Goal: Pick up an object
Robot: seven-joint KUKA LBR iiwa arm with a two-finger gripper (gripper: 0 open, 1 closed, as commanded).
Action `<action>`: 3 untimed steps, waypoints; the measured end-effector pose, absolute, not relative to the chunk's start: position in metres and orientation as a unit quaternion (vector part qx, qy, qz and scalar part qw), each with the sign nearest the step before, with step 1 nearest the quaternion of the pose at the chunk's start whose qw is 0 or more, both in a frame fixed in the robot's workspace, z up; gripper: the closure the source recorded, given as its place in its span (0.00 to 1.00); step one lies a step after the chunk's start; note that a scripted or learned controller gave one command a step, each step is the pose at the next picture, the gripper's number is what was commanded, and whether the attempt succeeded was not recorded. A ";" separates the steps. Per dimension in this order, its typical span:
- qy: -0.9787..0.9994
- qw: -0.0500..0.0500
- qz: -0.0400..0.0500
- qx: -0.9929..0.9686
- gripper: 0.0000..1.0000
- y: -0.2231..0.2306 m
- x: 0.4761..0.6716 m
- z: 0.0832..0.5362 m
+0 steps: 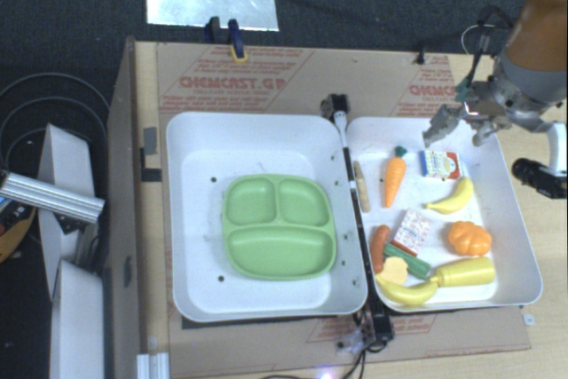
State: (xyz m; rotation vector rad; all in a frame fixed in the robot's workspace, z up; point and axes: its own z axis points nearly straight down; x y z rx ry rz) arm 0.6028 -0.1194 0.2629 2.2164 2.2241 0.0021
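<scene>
the gripper (459, 125), fingers spread and holding nothing, hovers over the right bin's (524, 266) far edge; the small carton (440, 163) lies just nearer, slightly left.

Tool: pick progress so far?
Done: nothing lifted. The carrot, small carton, banana and pumpkin all lie in the right bin. In hand: the tool hangs open above the bin's far edge, holding nothing. Left: descend, grip, lift.
</scene>
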 end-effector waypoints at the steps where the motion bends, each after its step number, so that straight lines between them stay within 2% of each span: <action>1: 0.710 -0.002 -0.001 0.705 0.00 -0.094 0.638 0.149; 2: 0.709 -0.001 -0.001 0.706 0.00 -0.084 0.635 0.081; 3: 0.709 0.001 0.002 0.706 1.00 -0.085 0.637 0.096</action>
